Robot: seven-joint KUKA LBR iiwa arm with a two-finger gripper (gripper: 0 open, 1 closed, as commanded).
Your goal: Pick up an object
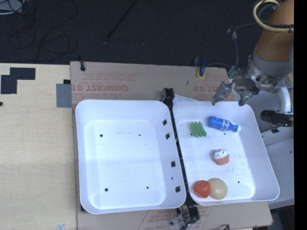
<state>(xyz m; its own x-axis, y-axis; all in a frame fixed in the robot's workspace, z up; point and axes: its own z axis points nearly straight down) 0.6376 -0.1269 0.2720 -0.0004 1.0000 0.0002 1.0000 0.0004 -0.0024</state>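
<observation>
Blue bottle (223, 124) flat in right bin (261, 176)

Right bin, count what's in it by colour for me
Blue: 1, the bottle
Green: 1, the ridged piece
Red: 1, the round item
Tan: 1, the ball
White and orange: 1, the cupcake
Total: 5

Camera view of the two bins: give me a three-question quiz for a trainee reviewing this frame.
1. True or false: the blue plastic bottle lies on its side in the right white bin.
2. Which object touches the red round tomato-like ball? A) green ridged block B) beige round ball C) small cupcake toy
3. Fill in: the end effector hangs over the right bin's ____ edge.

Key: 1 true; 2 B; 3 far.
</observation>
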